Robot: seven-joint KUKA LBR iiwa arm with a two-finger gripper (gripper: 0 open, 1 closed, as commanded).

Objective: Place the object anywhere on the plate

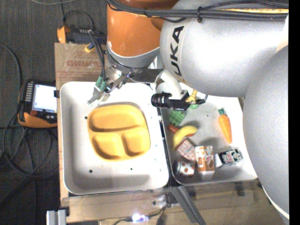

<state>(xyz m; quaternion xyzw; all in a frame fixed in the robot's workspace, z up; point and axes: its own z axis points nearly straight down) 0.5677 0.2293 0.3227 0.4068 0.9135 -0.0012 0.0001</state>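
**Inspector:** While your gripper (pixel 97 95) hangs at the far left corner of the yellow plate (pixel 120 130), state its condition.

**Operator:** My fingers point down at the bin floor just off the plate's rim. I cannot tell whether they are parted or closed, and I see nothing between them, so I claim no hold.

**Inspector:** Where is the object?

**Operator:** Candidates lie in the bin to the right of the plate: a banana (pixel 183 134) nearest it, a carrot (pixel 225 125) farther right, small cartons (pixel 204 159) below the banana. The plate's three compartments carry nothing.

**Inspector:** Recommendation?

**Operator:** In my judgement, if I do carry something, I should shift inward over a compartment before release; releasing here risks landing on the bin (pixel 70 139) floor.
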